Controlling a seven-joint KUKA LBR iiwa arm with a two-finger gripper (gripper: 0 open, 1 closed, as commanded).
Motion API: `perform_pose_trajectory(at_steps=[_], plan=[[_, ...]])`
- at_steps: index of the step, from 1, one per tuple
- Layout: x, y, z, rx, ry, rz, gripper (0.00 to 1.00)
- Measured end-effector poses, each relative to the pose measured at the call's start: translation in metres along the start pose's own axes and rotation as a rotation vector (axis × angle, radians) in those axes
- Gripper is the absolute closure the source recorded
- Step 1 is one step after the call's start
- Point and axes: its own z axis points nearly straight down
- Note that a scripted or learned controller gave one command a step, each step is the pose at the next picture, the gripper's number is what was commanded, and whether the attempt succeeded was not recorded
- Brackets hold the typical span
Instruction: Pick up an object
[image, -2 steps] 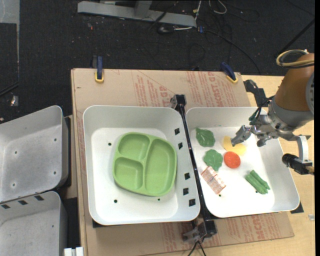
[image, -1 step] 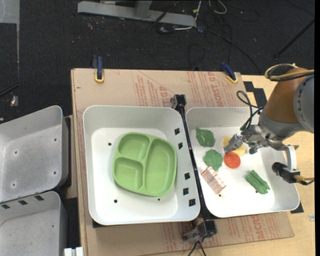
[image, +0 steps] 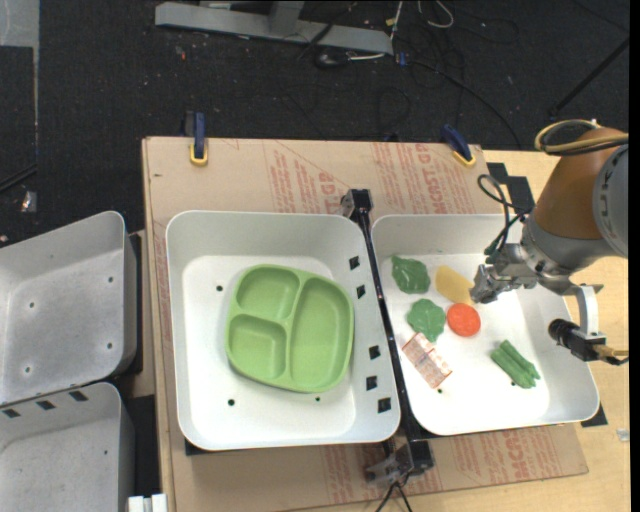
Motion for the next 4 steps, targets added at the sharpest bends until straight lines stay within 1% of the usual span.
perform_pose_trajectory(at_steps=[1, 2, 3, 4], plan=[[0.009, 0.007, -0.053, -0.005, -0.001, -0.004, 1.00], [0.009, 0.008, -0.094, -0.003, 0.000, -0.004, 1.00], [0.055, 0.011, -0.092, 0.002, 0.003, -0.008, 1.00], [0.112, 0.000, -0.096, 0.003, 0.004, -0.008, 1.00]])
